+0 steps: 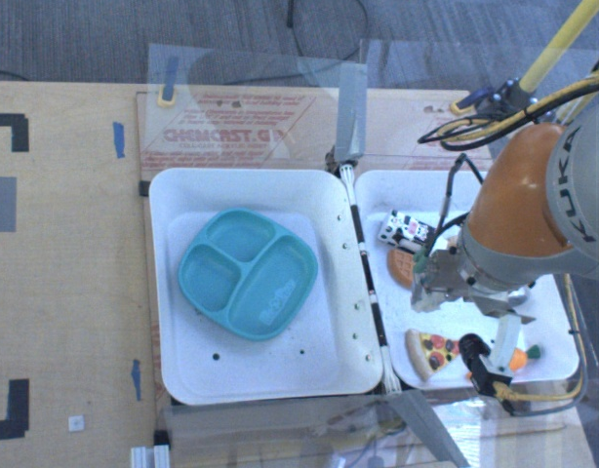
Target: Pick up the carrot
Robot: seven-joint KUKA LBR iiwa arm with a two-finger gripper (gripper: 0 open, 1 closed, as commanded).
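Note:
The carrot (519, 359) is small and orange with a green top. It lies near the front right corner of the right bin (558, 310), partly hidden behind the robot's bracket. My gripper (426, 289) hangs below the grey wrist over the left part of that bin. It is between a round brown piece and a pizza slice, well to the left of the carrot. The wrist covers most of the gripper, and I see nothing held in it.
A pizza slice toy (428, 351) lies at the right bin's front left. A brown round piece (401, 266) and a black-and-white toy (407, 230) lie further back. The left bin (173, 213) holds a teal divided plate (248, 273).

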